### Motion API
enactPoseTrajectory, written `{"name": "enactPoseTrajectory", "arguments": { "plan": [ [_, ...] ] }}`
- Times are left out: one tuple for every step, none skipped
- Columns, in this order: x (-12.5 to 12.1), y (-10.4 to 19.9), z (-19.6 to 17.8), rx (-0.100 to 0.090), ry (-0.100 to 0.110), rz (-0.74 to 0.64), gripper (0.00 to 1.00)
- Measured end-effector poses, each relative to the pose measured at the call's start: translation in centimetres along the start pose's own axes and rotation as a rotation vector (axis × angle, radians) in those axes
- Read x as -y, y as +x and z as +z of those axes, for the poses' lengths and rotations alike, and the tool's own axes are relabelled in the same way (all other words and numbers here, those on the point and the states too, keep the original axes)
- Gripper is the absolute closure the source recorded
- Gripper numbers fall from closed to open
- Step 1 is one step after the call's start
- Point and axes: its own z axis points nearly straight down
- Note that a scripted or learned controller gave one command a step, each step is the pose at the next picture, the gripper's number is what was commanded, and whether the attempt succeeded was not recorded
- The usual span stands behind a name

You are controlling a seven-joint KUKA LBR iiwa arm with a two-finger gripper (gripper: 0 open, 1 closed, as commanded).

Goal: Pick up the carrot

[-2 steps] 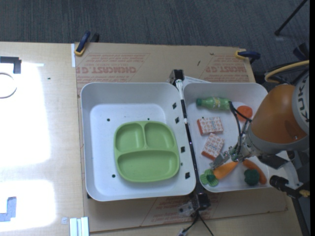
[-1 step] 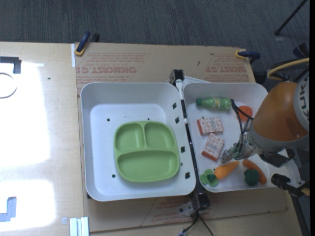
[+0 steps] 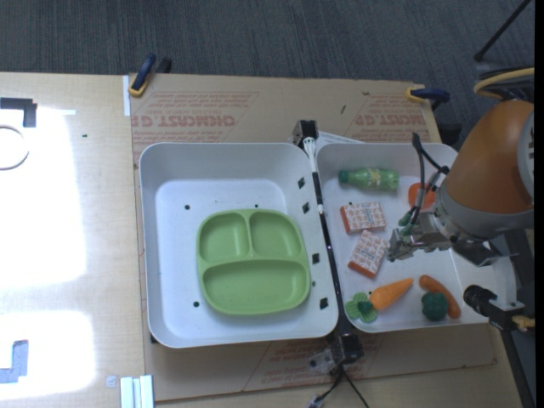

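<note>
Two white bins sit side by side on the counter [image 3: 76, 228]. The left bin [image 3: 161, 228] has a green plate [image 3: 252, 262] in it, and the plate has three parts.

The right bin [image 3: 336, 155] has toy food in it. A green bottle [image 3: 369, 178] lies near the far wall. Below it are two little boxes with red and white pictures, one box [image 3: 363, 217] closer to the bottle and the other box [image 3: 368, 253] a bit nearer to us.

The carrot [image 3: 389, 294] lies near the front wall of the right bin. It is orange, with its green leafy top [image 3: 362, 308] pointing to the left. It lies flat, and nothing is holding it. Another orange and green veggie [image 3: 438, 298] lies just to its right.

The arm [image 3: 497, 172] comes in from the right. Its end effector [image 3: 406, 243] hangs over the right bin, just beside the nearer box and a little way above the carrot in the picture. It is too small and dark to tell if it is open or closed. I see nothing held in it.
</note>
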Motion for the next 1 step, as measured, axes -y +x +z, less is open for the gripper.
{"name": "enactPoseTrajectory", "arguments": {
  "plan": [
    [0.01, -0.01, 0.00, 0.000, 0.000, 0.000, 0.00]
  ]
}}
